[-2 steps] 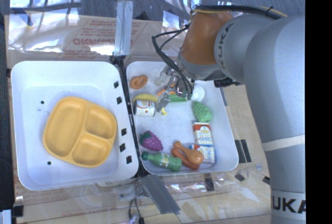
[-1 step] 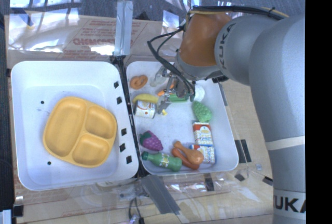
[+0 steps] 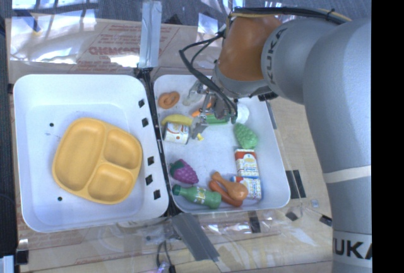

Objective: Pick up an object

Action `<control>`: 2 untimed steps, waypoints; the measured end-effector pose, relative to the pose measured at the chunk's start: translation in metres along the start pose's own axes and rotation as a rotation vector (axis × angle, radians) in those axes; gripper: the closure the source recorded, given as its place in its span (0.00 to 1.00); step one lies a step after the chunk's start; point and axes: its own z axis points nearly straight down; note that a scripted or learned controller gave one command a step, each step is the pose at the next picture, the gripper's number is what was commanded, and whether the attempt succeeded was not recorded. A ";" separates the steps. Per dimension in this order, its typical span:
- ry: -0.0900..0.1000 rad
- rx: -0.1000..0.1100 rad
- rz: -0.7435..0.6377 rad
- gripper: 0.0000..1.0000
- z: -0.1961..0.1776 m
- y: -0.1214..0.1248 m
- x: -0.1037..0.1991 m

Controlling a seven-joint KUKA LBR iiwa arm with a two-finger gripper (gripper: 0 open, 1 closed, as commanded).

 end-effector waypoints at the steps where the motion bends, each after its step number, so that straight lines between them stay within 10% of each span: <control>1: 0.002 0.008 0.260 0.00 -0.001 -0.007 0.002; 2: 0.006 -0.004 0.251 0.00 0.001 -0.010 -0.007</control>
